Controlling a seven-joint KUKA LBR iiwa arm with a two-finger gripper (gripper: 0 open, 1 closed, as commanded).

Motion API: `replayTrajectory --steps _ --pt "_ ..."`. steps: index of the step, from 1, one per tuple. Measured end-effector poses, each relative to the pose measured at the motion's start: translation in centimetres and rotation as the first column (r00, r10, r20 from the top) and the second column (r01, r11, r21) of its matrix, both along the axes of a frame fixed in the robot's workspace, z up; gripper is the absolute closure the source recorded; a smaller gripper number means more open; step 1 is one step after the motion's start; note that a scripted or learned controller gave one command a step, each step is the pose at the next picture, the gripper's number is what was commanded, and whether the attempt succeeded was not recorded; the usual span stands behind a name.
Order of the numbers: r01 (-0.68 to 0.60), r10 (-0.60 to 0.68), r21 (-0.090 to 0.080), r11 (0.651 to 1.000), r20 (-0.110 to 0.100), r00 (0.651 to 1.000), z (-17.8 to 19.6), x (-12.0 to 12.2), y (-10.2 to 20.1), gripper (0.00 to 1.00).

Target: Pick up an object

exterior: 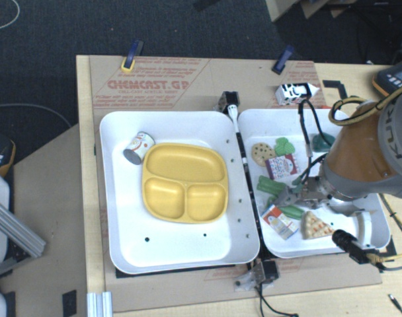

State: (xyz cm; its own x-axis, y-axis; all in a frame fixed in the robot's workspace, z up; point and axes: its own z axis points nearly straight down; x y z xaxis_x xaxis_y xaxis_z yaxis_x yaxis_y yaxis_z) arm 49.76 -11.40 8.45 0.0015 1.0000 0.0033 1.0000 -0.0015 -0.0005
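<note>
Pizza slice point(316, 226) just beside fingers point(299, 195)

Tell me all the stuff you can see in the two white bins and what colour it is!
Bins: 2, white, side by side; left bin, right bin.
Divided tray: 1, yellow, middle of left bin.
Small cup: 1, white and grey, on its side by the tray's upper left.
Cookie: 1, tan, right bin.
Pizza slice: 1, orange-tan, right bin.
Green pieces: several, right bin.
Red-and-white packet: 1, right bin.
Arm: 1, grey and orange, over right bin.
Tool: 1, low among the toys.
</note>
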Motion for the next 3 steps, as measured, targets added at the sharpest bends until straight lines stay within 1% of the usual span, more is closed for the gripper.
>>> replayTrajectory --steps 1,2,3 --pt "0.000 0.000 -0.003 1.000 0.009 1.000 1.4 0.2 -0.1 1.00" --pt "-0.003 0.003 -0.005 1.000 0.008 1.000 6.9 1.2 0.6 1.00" --pt "-0.003 0.003 -0.005 1.000 0.007 1.000 11.5 0.8 1.2 1.00"
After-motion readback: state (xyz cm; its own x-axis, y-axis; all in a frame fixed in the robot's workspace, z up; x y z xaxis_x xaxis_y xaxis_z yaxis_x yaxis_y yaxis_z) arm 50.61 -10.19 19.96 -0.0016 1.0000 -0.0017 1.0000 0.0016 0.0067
